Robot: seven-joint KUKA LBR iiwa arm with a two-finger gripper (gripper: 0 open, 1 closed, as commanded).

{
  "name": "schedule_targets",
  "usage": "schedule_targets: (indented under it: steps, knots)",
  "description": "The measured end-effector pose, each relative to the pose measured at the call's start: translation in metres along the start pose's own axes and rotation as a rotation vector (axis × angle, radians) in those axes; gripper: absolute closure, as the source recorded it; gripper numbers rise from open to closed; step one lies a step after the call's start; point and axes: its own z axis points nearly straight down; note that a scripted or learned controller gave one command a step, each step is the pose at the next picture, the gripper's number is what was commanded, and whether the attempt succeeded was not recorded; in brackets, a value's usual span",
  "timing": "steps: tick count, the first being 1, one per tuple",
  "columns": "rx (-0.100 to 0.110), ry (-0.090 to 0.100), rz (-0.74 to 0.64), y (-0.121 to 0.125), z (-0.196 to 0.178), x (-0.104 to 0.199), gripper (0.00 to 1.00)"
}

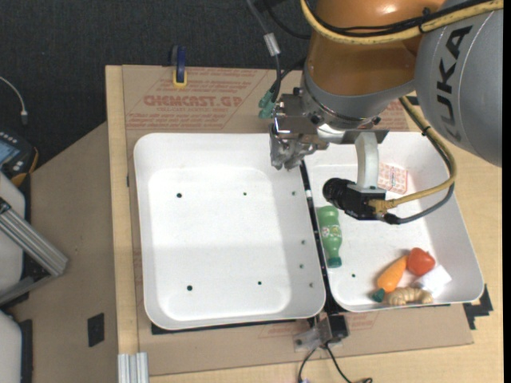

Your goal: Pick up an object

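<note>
Red lettering on the brown cardboard sheet [200,94] under the bins reads "CHEMCAST GP", with a line of smaller print below it too fine to read. White letters "UKA" run down the grey arm casing [463,70] at the upper right, and the orange band [375,22] sits above the wrist.

The two-finger gripper [286,154] hangs over the seam between the two shallow white plastic bins, its tip at the far end of the divider. Whether it is released or clenched cannot be told from this angle, and nothing is visible in it.

Just below the gripper and slightly to its right, the green plastic bottle [329,235] lies on its side against the inner wall of the right bin [447,182], with a paler label whose print cannot be made out. Further below and to the right lie an orange carrot-shaped toy [390,274], a red rounded toy [420,261] touching it, and a tan knobbly piece [407,296] near the front rim. A small pink-and-white patterned packet [392,179] lies to the gripper's right. The left bin [152,214] spreads to the gripper's left
</note>
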Motion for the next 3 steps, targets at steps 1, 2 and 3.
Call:
schedule_targets:
  steps: [1, 2, 3]
  knots:
    - [-0.001, 0.0, 0.002, -0.008, -0.06, -0.01, 1.0]
    - [0.01, -0.001, 0.003, -0.057, -0.056, -0.035, 1.0]
    - [0.008, -0.001, 0.003, -0.055, -0.017, -0.036, 1.0]
